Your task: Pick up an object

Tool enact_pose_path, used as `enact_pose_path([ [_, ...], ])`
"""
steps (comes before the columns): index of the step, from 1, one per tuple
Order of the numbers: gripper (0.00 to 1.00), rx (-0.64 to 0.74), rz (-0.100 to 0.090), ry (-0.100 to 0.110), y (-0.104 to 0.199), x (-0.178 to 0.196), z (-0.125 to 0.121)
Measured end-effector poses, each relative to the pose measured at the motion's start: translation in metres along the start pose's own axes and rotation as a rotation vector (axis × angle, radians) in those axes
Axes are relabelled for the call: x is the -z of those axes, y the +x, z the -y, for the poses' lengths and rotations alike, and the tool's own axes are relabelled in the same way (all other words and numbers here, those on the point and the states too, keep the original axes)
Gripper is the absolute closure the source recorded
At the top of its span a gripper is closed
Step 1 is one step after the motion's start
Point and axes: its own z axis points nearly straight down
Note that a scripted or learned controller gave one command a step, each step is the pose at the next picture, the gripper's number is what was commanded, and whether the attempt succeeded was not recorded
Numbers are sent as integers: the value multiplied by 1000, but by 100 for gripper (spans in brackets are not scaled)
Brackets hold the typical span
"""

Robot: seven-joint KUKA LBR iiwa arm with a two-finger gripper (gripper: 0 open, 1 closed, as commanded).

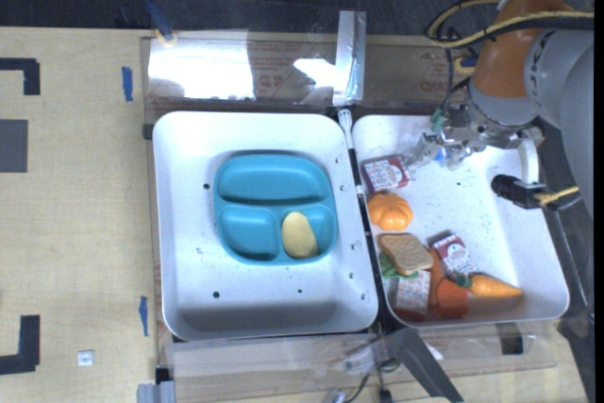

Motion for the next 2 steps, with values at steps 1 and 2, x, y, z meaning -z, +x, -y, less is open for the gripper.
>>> enact_pose_path([
  [1, 100, 22, 2, -30, 31, 14, 8],
  [2, 0, 21, 2, -29, 31, 13, 8],
])
